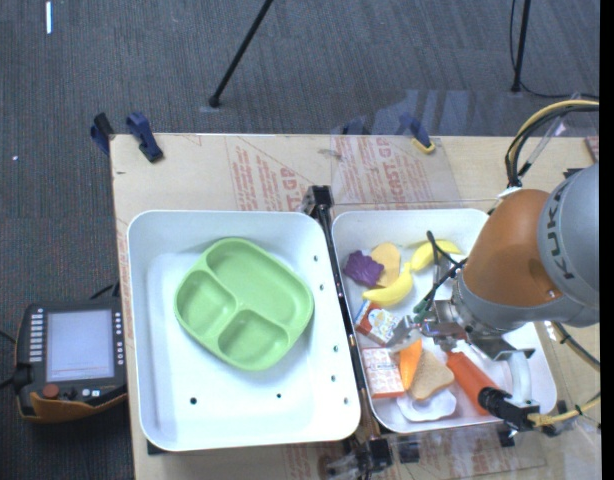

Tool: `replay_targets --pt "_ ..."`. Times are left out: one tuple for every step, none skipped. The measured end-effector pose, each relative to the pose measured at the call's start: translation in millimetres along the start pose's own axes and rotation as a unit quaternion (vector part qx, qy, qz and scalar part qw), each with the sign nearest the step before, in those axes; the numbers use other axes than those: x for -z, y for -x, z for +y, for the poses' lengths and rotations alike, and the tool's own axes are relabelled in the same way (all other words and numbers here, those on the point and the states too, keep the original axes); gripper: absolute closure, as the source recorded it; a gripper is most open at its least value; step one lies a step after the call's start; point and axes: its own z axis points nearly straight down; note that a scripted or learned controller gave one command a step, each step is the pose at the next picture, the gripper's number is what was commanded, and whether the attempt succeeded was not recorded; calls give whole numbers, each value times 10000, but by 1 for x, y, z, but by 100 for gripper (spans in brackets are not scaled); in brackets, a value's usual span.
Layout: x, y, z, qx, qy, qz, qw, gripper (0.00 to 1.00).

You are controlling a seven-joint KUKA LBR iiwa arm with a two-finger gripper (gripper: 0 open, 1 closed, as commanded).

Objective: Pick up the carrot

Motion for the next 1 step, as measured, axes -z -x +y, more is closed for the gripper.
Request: replay_targets --pt "7 3 -1 -58 -20 11 10000 100"
